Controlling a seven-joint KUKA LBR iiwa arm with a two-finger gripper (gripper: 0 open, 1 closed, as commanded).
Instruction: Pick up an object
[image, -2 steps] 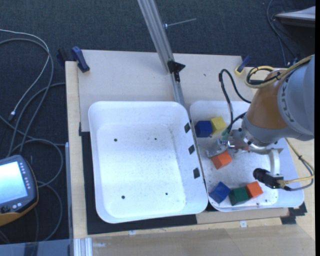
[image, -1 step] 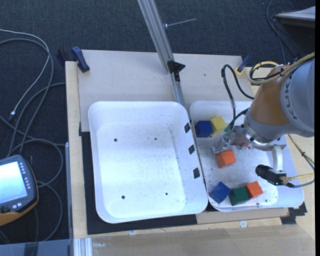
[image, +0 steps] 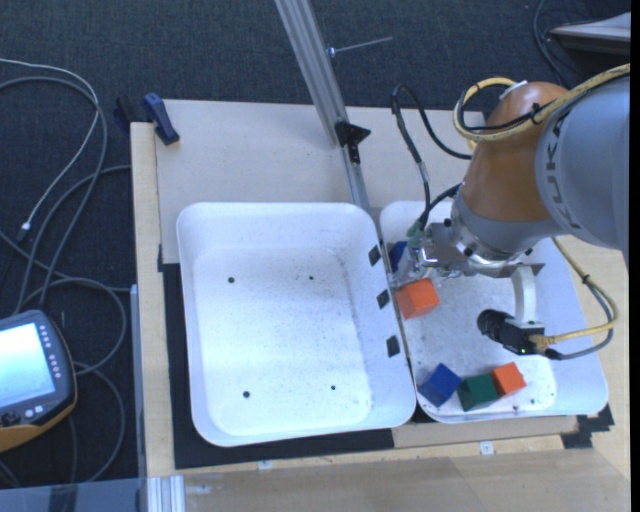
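Four blocks lie in the right bin (image: 560, 395): an orange block (image: 418, 297) hard against the dividing wall, under the gripper (image: 425, 262), and a blue block (image: 439, 383), green block (image: 479, 390) and small orange block (image: 509, 377) near the front rim. Whether the fingers are apart or together, I cannot tell. The left bin (image: 200, 225) offers open room.

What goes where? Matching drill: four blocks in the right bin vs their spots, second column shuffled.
Things:
1. blue block
2. green block
3. small orange block
4. larger orange block

Places:
A. directly under the gripper, by the bin divider
B. rightmost of the front row
C. middle of the front row
D. leftmost of the front row

Pairs: 1-D, 2-C, 3-B, 4-A
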